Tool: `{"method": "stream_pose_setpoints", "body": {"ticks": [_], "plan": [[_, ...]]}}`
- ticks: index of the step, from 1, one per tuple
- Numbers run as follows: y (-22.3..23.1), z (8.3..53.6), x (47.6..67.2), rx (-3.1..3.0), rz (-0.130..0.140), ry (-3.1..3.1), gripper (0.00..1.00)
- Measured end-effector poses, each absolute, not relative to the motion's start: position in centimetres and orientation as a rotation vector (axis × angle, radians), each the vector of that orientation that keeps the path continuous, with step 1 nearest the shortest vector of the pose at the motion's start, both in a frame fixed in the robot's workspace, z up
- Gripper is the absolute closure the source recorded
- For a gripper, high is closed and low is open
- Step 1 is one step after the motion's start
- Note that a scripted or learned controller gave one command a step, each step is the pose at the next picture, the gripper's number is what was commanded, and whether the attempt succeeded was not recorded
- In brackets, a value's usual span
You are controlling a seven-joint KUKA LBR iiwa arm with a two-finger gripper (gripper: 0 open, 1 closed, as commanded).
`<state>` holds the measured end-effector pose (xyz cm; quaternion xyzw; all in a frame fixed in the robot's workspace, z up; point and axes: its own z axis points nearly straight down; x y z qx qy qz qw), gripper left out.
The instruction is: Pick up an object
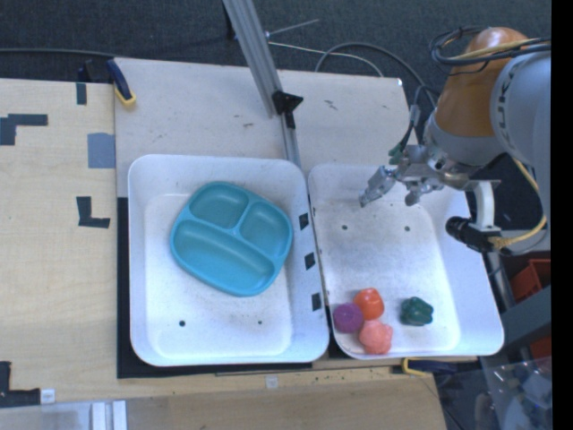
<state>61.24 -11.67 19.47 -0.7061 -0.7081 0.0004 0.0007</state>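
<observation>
My gripper (391,193) hangs over the far part of the right bin (466,267), its two fingers spread apart with nothing between them. At the bin's near edge lie several small objects: an orange one (369,303), a purple one (346,316), a pink one (376,336) and a dark green one (416,311). They sit well below the gripper in the view, apart from it. A blue divided plate (232,237) lies in the left bin (152,267).
A slanted metal pole (255,47) crosses the bench behind the bins. Cables (358,56) run behind the right bin. The arm's orange band (474,79) and grey body stand at the right. The wooden bench top (45,240) extends left.
</observation>
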Motion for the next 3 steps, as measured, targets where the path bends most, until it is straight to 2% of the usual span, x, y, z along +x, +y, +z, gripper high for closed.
{"method": "stream_pose_setpoints", "body": {"ticks": [1, 2, 3], "plan": [[-11.7, 19.5, 61.2, -2.218, 0.001, -2.223, 0.0], [-10.8, 13.4, 60.7, -2.216, 0.008, -2.219, 0.0], [-10.8, 8.7, 60.6, -2.22, 0.003, -2.224, 0.0]]}}
